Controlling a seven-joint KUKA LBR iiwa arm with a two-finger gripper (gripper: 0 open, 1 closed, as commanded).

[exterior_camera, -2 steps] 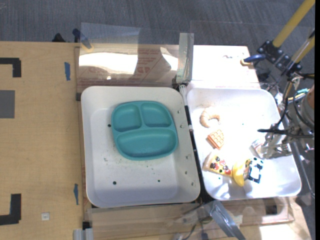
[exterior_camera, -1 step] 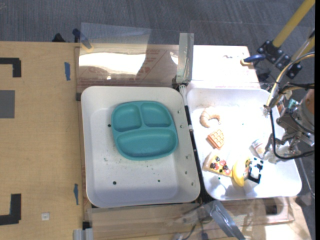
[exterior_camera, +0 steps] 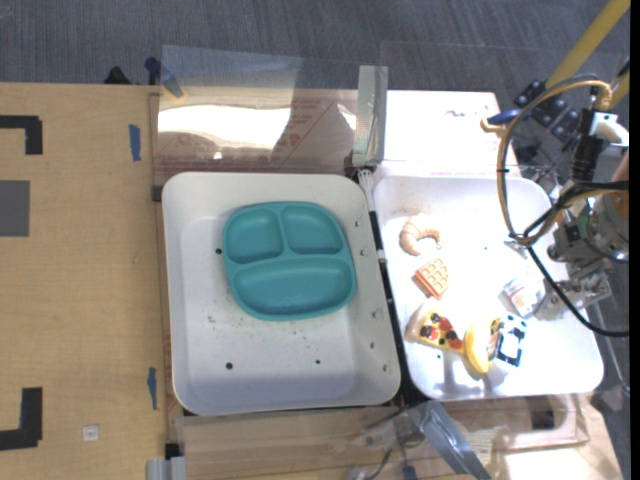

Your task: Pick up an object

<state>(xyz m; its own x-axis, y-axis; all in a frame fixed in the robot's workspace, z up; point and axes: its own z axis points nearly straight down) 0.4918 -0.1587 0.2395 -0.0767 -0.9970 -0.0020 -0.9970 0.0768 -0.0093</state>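
Several toy foods lie in the right bin (exterior_camera: 470,183): a croissant (exterior_camera: 418,236), a waffle (exterior_camera: 432,278), a pizza slice (exterior_camera: 435,331) and a banana (exterior_camera: 475,349). A small blue and white item (exterior_camera: 511,342) rests beside the banana. A small white packet (exterior_camera: 519,295) lies near the bin's right side. My gripper (exterior_camera: 577,290) hangs over the right edge of this bin, just right of the packet and above the blue and white item. Nothing is seen in its grasp.
The left bin (exterior_camera: 190,368) holds a teal divided plate (exterior_camera: 288,259). Black and yellow cables (exterior_camera: 512,198) loop from the arm over the right bin's far right. A brown board (exterior_camera: 75,268) lies left of the bins, and a clear panel (exterior_camera: 250,118) stands behind them.
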